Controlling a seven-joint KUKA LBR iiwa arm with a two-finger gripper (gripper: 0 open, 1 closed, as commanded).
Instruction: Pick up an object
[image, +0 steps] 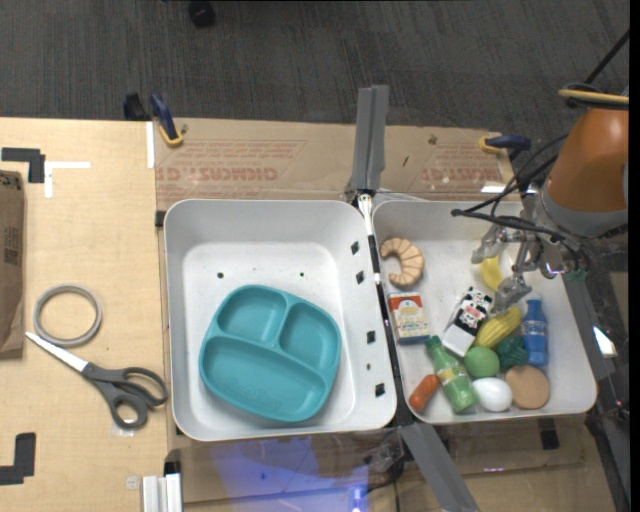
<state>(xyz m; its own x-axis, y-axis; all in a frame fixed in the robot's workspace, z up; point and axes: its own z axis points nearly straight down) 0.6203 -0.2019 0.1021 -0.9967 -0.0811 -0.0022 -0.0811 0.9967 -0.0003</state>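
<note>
My gripper (503, 266) hangs over the back right of the right bin (440, 215), its fingers (488, 245) spread apart with nothing gripped. A small yellow piece (489, 274) lies just under them. Near it are a black-and-white cow-patterned item (471, 311), a yellow corn cob (501, 325) and a blue bottle (535, 333). Farther left lie a croissant (405, 259) and a small carton (409, 317). Along the front are a green bottle (452, 376), a green ball (481, 361), a white egg (492, 394), a tan oval (529, 387) and an orange carrot (423, 392).
The left bin (200, 235) holds a teal divided plate (270, 351). On the bench to the left are scissors (100, 376) and a tape roll (67, 313). A grey bar (370, 140) rises between the bins at the back. Cables (500, 208) trail off the wrist.
</note>
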